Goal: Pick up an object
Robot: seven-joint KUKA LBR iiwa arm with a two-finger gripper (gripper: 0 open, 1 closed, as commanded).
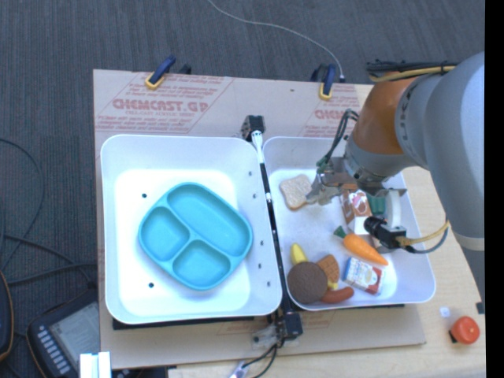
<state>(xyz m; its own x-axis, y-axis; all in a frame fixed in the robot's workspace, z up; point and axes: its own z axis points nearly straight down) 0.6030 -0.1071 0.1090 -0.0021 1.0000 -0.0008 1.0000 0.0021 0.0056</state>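
Two white bins side by side on a brown board. Left bin holds a blue divided plate, lying flat near the middle, nothing on it.

Right bin carries all the loose toy food, so any pick has to come from here. Toast slice lies flat at the upper left of the bin. Carrot lies mid-right, tip pointing down-right. Below it a small red-and-white carton. Along the lower left: a yellow piece, a brown round cookie, a red sausage touching its lower edge.

Arm reaches in from the right, orange band above the wrist. Gripper sits low over the upper part of the right bin, just beside the toast's right edge. Its position suggests the toast is the target. Whether the jaws stand wide or narrow I cannot tell; the wrist body hides them. Nothing is seen between them, so no hold claimed.

A packet lies under the wrist, partly covered.

Risk, as a judgement: toast is thin and flat, hard to get under.
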